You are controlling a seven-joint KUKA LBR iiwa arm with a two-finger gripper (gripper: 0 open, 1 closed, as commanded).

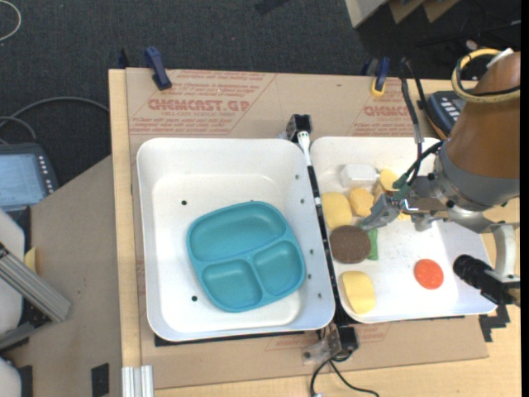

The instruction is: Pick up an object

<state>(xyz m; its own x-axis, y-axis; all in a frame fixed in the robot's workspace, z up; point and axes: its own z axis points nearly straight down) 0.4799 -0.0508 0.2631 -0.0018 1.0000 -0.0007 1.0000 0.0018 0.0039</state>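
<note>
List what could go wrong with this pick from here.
1. The end effector hangs over tightly packed items: yellow pieces, a brown disc and a green piece. It may catch two at once or shove neighbours aside.
2. That cluster sits near the right bin's left wall, so a finger could strike the rim.

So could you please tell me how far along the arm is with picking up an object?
Nothing looks picked up yet. The claw is low in the right bin, among the yellow pieces above the brown round object. Whether it grips anything can't be told. The orange disc and the yellow block lie untouched. The teal tray sits in the left bin.
</note>
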